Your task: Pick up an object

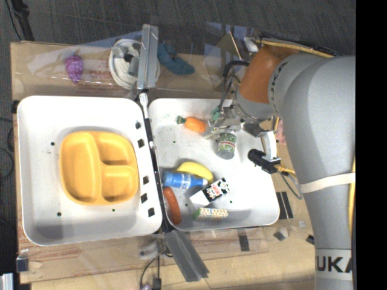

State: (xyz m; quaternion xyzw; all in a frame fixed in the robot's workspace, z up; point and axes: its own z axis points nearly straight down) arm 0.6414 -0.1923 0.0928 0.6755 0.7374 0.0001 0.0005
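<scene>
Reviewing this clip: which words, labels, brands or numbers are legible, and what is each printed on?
"UKA" (the visible part of a brand name, cut off at the right): on the grey arm, low at the right.
Green can: printed label, too blurred to read.
Blue bottle: label too small to read.
Nothing else is legible.

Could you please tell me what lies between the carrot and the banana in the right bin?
Just bare white bin floor separates the carrot from the banana in the camera view.

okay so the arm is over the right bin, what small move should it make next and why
Probably lower a little onto the green can: the gripper hangs just above it, beside the carrot, and nothing shows between its fingers, so nothing is picked up yet.
</scene>
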